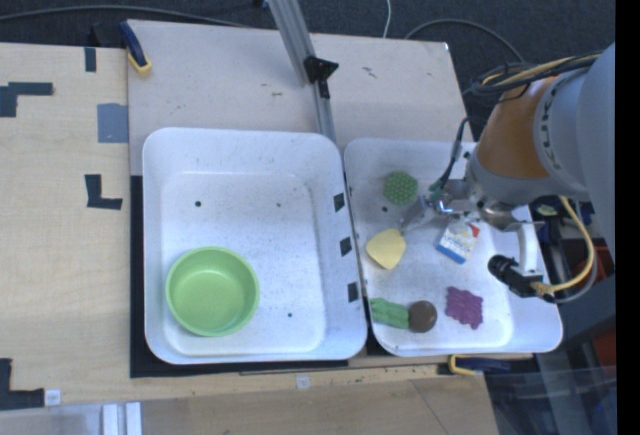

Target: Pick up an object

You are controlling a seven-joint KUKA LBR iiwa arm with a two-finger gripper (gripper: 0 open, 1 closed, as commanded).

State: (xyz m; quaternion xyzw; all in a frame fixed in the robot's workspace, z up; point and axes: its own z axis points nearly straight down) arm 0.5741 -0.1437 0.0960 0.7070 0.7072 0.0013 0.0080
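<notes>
Two bins on my bench. Left bin: one green bowl. Right bin: green ball, yellow piece, blue-and-white packet, purple piece, green block, brown ball. Gripper low between green ball and yellow piece; I cannot tell its state.

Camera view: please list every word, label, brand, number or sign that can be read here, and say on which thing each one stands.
No text can be read.
Small white, blue and red printed packet in the right white bin: it carries print, too small and blurred to read.
Dark tape pieces on the wooden bench: plain marks, no letters.
</notes>
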